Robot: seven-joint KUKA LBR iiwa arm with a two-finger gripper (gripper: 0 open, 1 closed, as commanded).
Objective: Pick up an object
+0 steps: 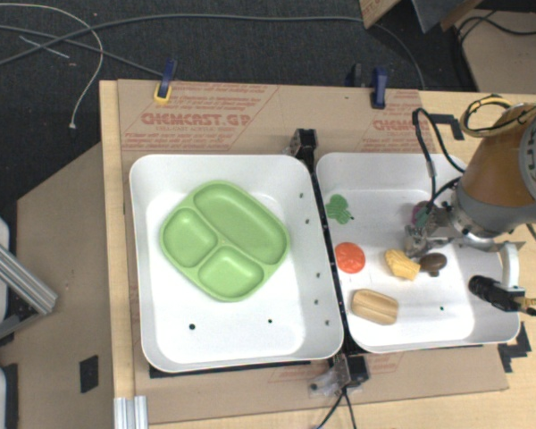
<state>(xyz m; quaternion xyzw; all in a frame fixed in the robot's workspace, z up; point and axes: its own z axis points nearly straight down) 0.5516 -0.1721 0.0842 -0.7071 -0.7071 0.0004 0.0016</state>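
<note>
In the right bin (375, 172) lie a small green piece (339, 208), a round orange-red piece (349, 257), a yellow piece (400, 264), a tan bread-like piece (375, 306) and a small dark brown piece (434, 262). My gripper (424, 239) reaches down from the right, under the orange-banded wrist. Its tip stands just above the yellow and the dark brown pieces, close to both. The wrist hides how its tip meets them.
The left bin (161, 329) holds a green divided plate (223, 239) with three compartments. A black divider runs between the bins. Two blue clamps (167, 79) sit on the cardboard at the back. Cables loop around the arm at the right.
</note>
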